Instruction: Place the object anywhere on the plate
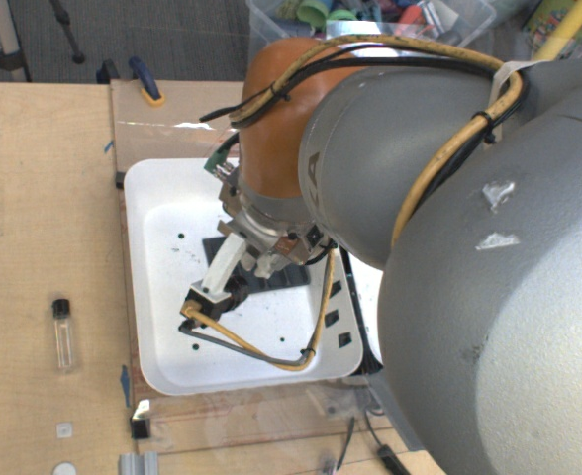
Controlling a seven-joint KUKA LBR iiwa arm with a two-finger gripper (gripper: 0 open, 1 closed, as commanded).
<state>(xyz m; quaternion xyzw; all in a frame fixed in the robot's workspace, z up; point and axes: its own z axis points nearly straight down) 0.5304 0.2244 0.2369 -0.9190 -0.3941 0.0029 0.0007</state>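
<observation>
Tool (pixel 271 257) sits low over the middle of the white bin (pixel 172 356); arm hides it, so can't tell whether it's apart or clamped. Likely object: dark flat piece (pixel 215 249) on the bin floor, just beside tool. Looks thin and light. Pinch a free edge.

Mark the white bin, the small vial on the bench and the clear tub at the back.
white bin (pixel 167 270), camera view, bare floor near its left wall.
small vial (pixel 63 342), camera view, its clear body.
clear tub (pixel 269 23), camera view, its front wall.

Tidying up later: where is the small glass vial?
In the camera view, the vial lies on the wooden bench, left of the white bin.
</observation>
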